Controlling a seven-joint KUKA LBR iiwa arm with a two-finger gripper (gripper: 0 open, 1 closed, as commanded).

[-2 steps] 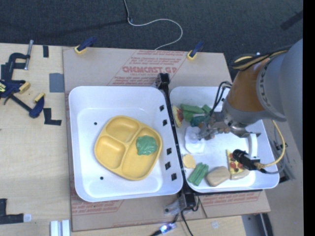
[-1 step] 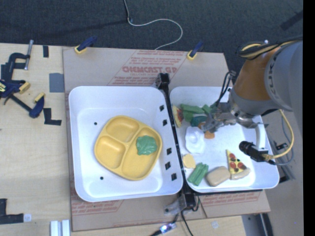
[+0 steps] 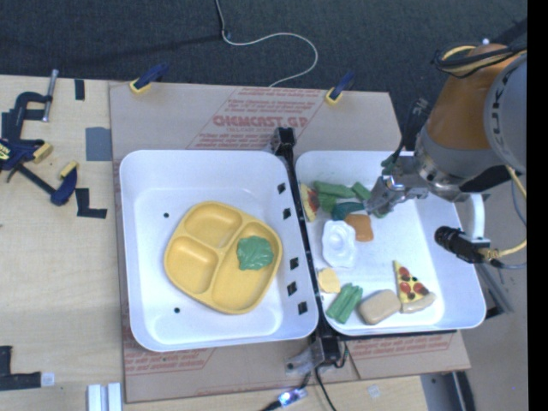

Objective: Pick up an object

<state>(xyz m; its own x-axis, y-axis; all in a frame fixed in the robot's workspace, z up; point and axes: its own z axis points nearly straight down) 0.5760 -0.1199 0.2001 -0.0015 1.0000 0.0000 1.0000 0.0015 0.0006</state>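
Observation:
My gripper (image 3: 379, 202) hangs over the upper middle of the right bin (image 3: 445, 268), fingers pointing down-left toward the toy food. Just below its tip lies an orange-brown piece (image 3: 360, 227), and to its left several green vegetable pieces (image 3: 338, 192). A white piece (image 3: 338, 242), a small yellow piece (image 3: 328, 280), a green pod (image 3: 344, 302), a tan bread roll (image 3: 378, 306) and a pizza slice (image 3: 411, 286) lie lower in that bin. I see nothing between the fingers.
The left bin (image 3: 145, 229) holds a yellow divided plate (image 3: 205, 259) with a green leafy piece (image 3: 254, 253) in it. A black divider (image 3: 295, 229) runs between the bins. Clamps (image 3: 34, 157) sit at far left; a cable (image 3: 265, 37) trails behind.

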